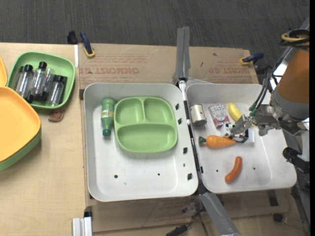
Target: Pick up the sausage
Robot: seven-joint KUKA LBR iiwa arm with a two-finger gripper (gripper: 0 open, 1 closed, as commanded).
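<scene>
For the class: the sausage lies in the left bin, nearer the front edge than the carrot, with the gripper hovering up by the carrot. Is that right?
Not quite. The sausage lies in the right bin, not the left; the camera view shows it there. The rest stands: it is nearer the front edge than the carrot, and the gripper hovers up by the carrot.

The arm [294, 90] is a chunky thing, mostly grey with a big rounded orange section that looks smooth and a bit glossy. Up top there's a yellow ring [295, 36] with a dark rim. A couple of thin dark cables [263, 93] run down alongside it. The hand [239, 128] is grey metal, boxy and busy-looking, with black bits near the tips. Can't make out screws or markings.
</scene>
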